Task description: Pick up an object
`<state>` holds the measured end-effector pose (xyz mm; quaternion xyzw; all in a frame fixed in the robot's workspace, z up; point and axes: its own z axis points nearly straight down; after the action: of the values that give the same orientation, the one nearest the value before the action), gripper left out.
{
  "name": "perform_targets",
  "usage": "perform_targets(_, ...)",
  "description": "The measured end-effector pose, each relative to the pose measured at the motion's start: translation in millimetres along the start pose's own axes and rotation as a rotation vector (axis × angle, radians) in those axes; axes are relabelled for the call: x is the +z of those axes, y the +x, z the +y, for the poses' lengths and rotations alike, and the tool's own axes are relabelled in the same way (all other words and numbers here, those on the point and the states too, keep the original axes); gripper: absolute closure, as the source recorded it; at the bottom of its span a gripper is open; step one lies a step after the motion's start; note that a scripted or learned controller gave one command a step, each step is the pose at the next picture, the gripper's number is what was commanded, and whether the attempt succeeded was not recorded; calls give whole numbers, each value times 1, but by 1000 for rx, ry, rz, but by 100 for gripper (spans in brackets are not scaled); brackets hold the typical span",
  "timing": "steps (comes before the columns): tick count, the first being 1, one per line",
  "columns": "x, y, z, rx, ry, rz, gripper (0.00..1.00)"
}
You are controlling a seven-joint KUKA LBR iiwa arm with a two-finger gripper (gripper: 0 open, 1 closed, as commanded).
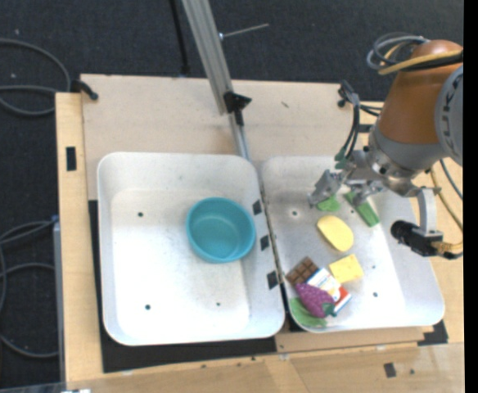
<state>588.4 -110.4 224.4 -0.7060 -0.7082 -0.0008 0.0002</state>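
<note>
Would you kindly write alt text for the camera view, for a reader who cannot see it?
A grey and orange robot arm reaches from the right, its gripper over the right bin, just above a yellow object and beside a green piece. Small toys cluster at that bin's front; the left bin holds a blue bowl.

Two white bins are sitting side by side on a wooden bench [157, 113]: left bin [141, 301], right bin [411, 293]. An aluminium strut [206, 39] is slanting down to the gap between the bins. Black cables [10, 64] are trailing over the dark floor at left.
</note>
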Motion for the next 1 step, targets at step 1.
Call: perform_targets(1,0,0,0,1,0,0,0)
